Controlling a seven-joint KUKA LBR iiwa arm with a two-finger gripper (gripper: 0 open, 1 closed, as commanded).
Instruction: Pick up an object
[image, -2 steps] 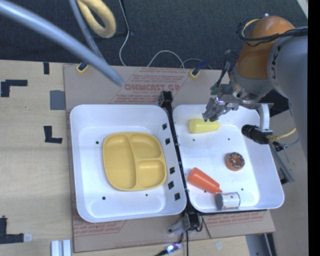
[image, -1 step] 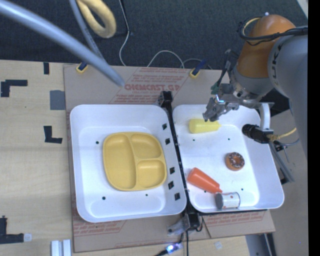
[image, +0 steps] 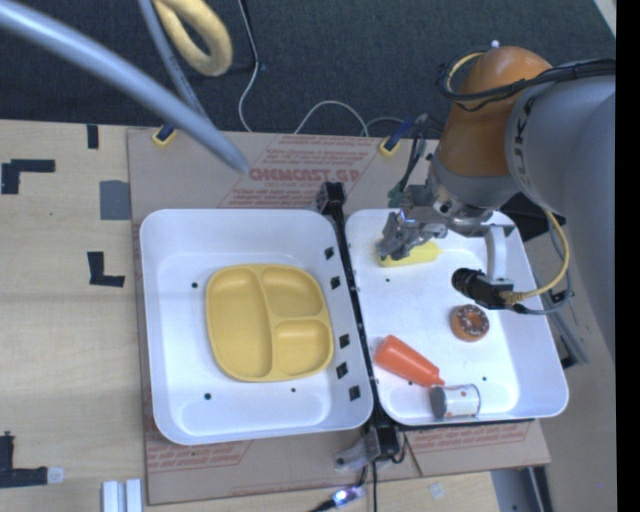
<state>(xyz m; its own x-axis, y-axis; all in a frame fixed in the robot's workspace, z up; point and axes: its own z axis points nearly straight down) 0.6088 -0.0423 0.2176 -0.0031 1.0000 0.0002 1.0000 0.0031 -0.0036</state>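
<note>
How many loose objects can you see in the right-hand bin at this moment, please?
4: a yellow object at the far edge under the tool, a doughnut mid-bin, an orange carrot near the front, and a small jar beside it. The arm may hide others.

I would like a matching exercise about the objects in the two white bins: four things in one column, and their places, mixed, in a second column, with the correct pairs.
Things:
1. yellow divided plate
2. orange carrot
3. doughnut
4. flat yellow piece

Places:
A. right bin, far part, under the claw
B. middle of the left bin
C. right bin, toward its right side
D. right bin, near part, beside a small can

Pairs: 1-B, 2-D, 3-C, 4-A
</note>
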